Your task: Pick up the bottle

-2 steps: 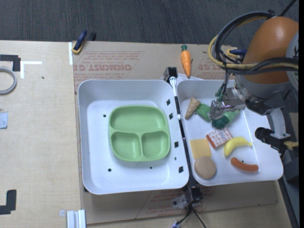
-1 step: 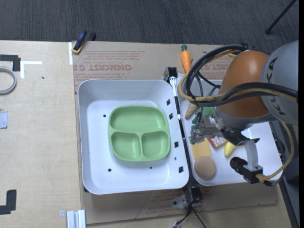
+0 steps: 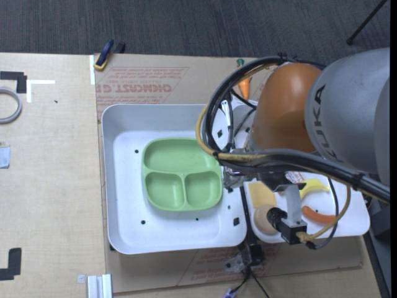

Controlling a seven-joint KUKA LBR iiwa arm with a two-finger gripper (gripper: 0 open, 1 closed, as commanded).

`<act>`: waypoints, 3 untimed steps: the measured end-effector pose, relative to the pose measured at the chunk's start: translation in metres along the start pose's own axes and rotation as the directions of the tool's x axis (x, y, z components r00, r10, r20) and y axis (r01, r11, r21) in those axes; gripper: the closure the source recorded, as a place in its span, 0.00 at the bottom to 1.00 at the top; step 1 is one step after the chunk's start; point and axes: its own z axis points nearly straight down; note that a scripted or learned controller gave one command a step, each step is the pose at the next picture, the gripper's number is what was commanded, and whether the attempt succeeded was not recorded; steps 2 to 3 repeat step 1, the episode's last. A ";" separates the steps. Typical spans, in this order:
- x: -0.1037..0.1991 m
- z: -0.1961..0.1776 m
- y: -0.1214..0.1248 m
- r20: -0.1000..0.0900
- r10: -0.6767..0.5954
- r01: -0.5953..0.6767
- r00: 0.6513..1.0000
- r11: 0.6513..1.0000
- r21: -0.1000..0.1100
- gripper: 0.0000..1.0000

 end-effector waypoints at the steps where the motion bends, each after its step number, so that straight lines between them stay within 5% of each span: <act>1: 0.000 -0.010 0.000 0.001 0.440 -0.440 0.898 0.898 0.001 1.00; 3: 0.000 -0.010 0.000 0.001 0.440 -0.440 0.898 0.898 0.001 1.00</act>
